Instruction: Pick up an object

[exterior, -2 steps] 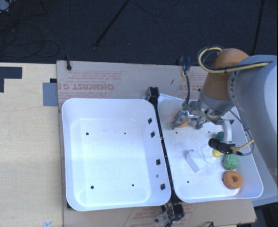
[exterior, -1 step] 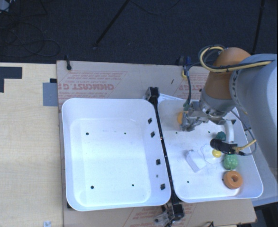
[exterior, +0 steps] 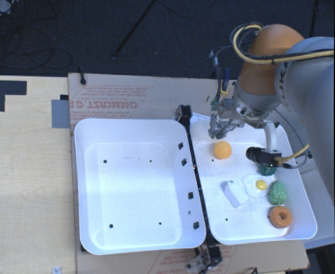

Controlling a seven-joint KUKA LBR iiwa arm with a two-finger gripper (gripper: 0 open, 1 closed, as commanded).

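You have the counter (exterior: 24, 181) with two white bins side by side. The left bin (exterior: 90, 136) holds no object, so all your choice is in the right bin (exterior: 213, 210). The arm (exterior: 304, 79) reaches in from the right and puts the end effector (exterior: 217, 131) over the far part of the right bin, near the wall between the bins. If it is released or clenched, I cannot tell from this view. Nothing is seen in its grip. Among the things, a toy fried egg (exterior: 257, 185) lies flat in the middle. Just beside it is a green lumpy piece (exterior: 278, 192), and a brown donut (exterior: 281, 216) sits near the front corner. The orange ball (exterior: 222, 150) lies just in front of the end effector and apart from the other things, so I judge it the most natural target. It looks light and smooth, maybe hard, and it will probably roll away if you touch it on one side only. Take it across its widest part, coming straight down. A small pale block (exterior: 231, 194) lies tilted to the left of the egg. A little teal piece (exterior: 267, 169) is half hidden, and what it is I cannot say.
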